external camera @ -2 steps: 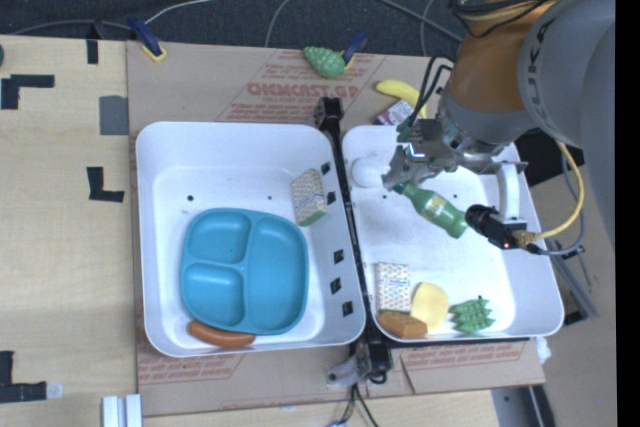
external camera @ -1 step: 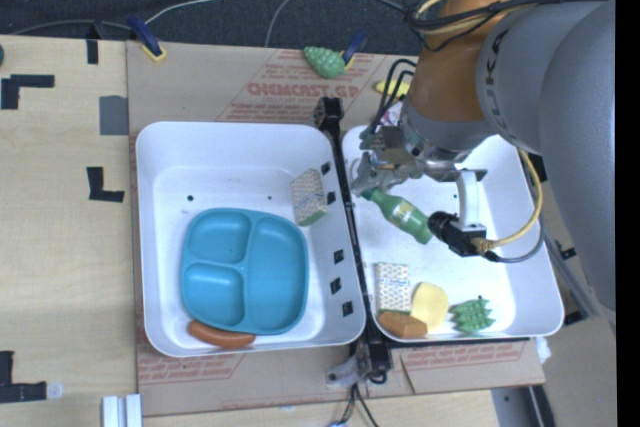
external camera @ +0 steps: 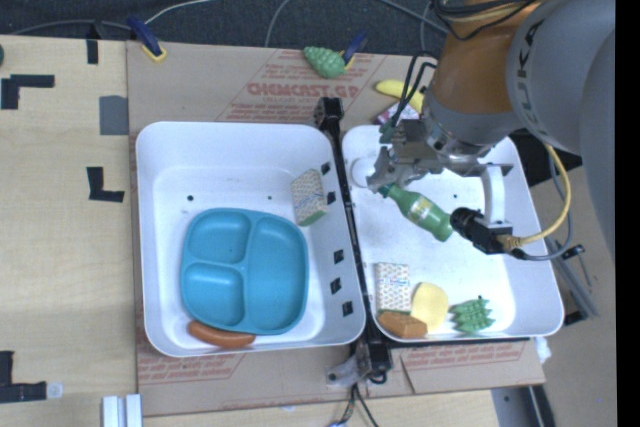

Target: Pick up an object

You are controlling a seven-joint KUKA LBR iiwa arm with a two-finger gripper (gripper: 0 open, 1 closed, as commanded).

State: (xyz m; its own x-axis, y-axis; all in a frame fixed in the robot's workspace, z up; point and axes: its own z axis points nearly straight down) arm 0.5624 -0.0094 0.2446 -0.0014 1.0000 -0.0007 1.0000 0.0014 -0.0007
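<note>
My gripper (external camera: pixel 392 177) hangs over the upper left part of the right bin (external camera: pixel 535 310). A green bottle with a pale label (external camera: pixel 422 212) slants down to the right from it, its neck end caught between the fingers (external camera: pixel 381 170). The gripper is shut on that neck. The grey arm with its orange band (external camera: pixel 485 25) hides the bin's far right corner. Along the right bin's front lie a patterned block (external camera: pixel 392 285), a yellow piece (external camera: pixel 431 303), an orange-brown piece (external camera: pixel 403 324) and a small green toy (external camera: pixel 472 315).
The left bin (external camera: pixel 160 155) holds a blue divided plate (external camera: pixel 243 270), an orange sausage (external camera: pixel 222 335) at its front and a pale block (external camera: pixel 308 197) against the right wall. Behind the bins on the cardboard lie a green object (external camera: pixel 325 61) and a yellow banana (external camera: pixel 392 89).
</note>
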